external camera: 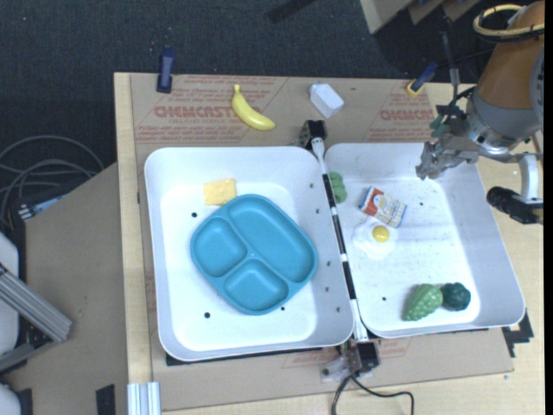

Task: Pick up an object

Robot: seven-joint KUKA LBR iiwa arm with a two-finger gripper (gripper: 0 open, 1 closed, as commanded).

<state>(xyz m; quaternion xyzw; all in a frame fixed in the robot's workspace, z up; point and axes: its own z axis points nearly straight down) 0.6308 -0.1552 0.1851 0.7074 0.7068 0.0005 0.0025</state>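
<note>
Hand (429, 168) sits over the right bin's (484, 232) upper right corner, above bare floor; can't tell if it's open, nothing seen in it. Nearest pick: carton (382, 206), down-left of the hand, lying flat. Just below it, fried egg (375, 239). Green toy (422, 303) touches the teal one (455, 296) near the front wall. I'd go for the carton: it lies apart, well off the walls. Centre over it, line the closing direction across its short side, descend straight. Egg is likely too flat; the green pair risks a double grab.
</note>
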